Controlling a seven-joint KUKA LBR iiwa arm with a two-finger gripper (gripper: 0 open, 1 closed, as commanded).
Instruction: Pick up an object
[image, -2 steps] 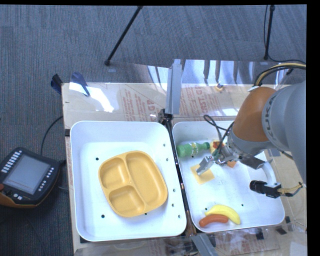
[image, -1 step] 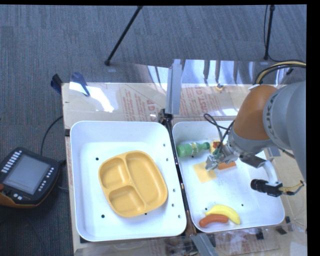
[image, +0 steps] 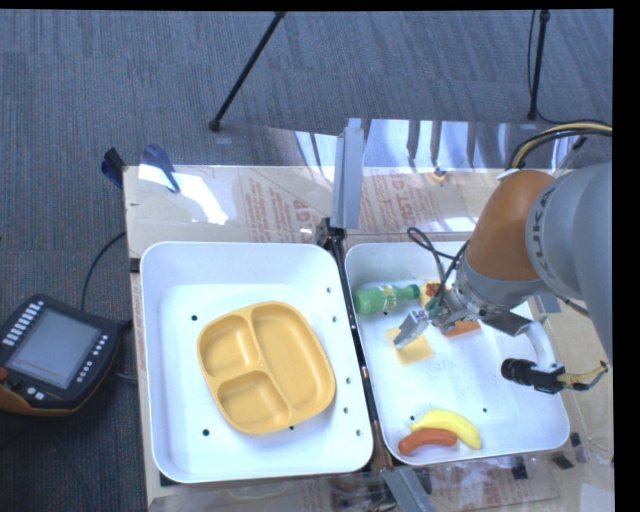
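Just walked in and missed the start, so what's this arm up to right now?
The grey KUKA arm reaches into the right bin, with its end effector low over a yellow cheese-like slice, next to a green bottle. Nothing can be seen held between its fingers, so no pick is confirmed. A banana and a hot dog sausage lie at that bin's near edge. The left bin holds a yellow divided plate.

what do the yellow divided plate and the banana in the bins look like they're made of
Yellow divided plate: likely moulded plastic, with a smooth matte look, even colour and rounded compartment walls. Banana: probably a plastic toy, given its uniform bright yellow and faint sheen, though a real one can't be excluded.
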